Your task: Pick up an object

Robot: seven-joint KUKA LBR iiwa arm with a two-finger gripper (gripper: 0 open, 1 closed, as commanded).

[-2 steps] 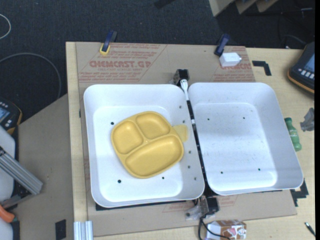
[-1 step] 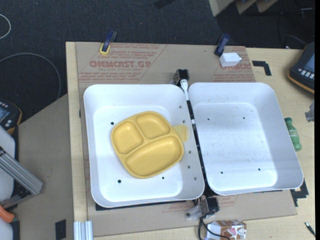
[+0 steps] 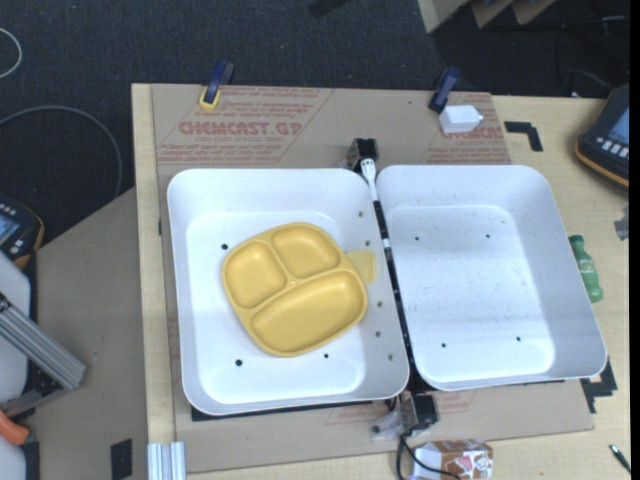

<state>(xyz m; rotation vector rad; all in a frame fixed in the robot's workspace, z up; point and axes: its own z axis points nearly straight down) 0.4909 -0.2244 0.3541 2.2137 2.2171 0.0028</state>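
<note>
Where the counter (image 3: 300, 128) carries two white bins side by side, things lie so:
Left bin (image 3: 182, 268): left of the frame's centre, holding a yellow plate.
Yellow plate (image 3: 295, 288): three compartments, lying flat in the middle of the left bin, its right edge near the wall shared with the right bin.
Right bin (image 3: 500, 268): right of centre, touching the left bin.
Green bottle (image 3: 586, 268): on the counter just beside the right bin's right rim.
Pincer: spread or pressed together, I cannot tell.

Evenly, brightly lit from above; mild glare on the white bins (image 3: 480, 183); soft shadows only; slightly soft focus throughout.
</note>
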